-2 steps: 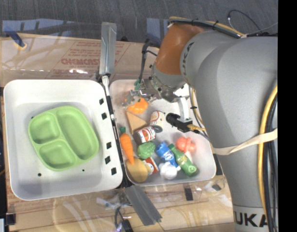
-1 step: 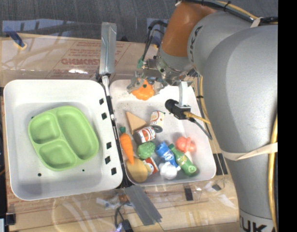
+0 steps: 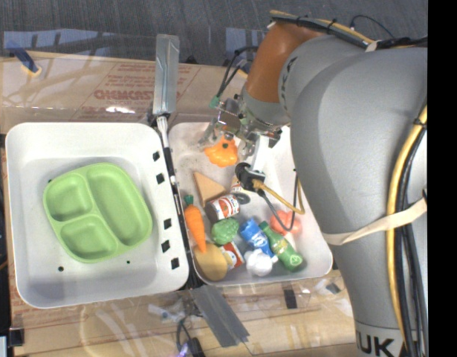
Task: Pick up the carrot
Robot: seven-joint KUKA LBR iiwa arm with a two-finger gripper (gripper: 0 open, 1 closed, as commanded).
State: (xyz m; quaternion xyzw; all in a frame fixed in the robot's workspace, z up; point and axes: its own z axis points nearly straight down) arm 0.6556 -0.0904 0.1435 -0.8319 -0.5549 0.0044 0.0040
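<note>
The carrot (image 3: 195, 227) lies along the left wall of the right bin (image 3: 314, 245), beside a red can (image 3: 224, 207). The end effector (image 3: 232, 136) hovers well apart at the bin's far end, over an orange toy (image 3: 222, 153); its grip cannot be told.

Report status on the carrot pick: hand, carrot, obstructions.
Hand at right bin's far end, over an orange toy. Carrot lying by the bin's left wall, not held. Can and green toy crowd it.

You are seeing: divided plate (image 3: 99, 212) lying in left bin (image 3: 24, 147); carrot (image 3: 195, 227) lying along right bin's (image 3: 185, 136) left wall, cans just right.
</note>
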